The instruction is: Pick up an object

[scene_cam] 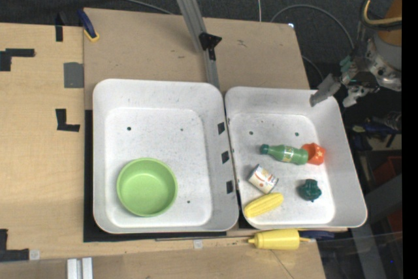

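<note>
1. Where the arm is reaching in at the right edge, the gripper is hanging over the upper right corner of the right bin; one grey finger is showing clearly, the other is blurring into the wrist hardware, so how far apart they are standing cannot be told, and nothing is showing between them.
2. Above it, the orange band and most of the arm are being cut off by the frame.
3. Lying well below the gripper in the right bin, a green bottle is touching an orange piece at its right end; what that piece is stays hard to make out.
4. Nearer the front, a small white can, a yellow corn cob and a dark green lump are sitting apart.
5. Outside the front rim, a yellow bottle is lying on the bench.
6. Farther left, a green bowl is sitting in the left bin.
</note>
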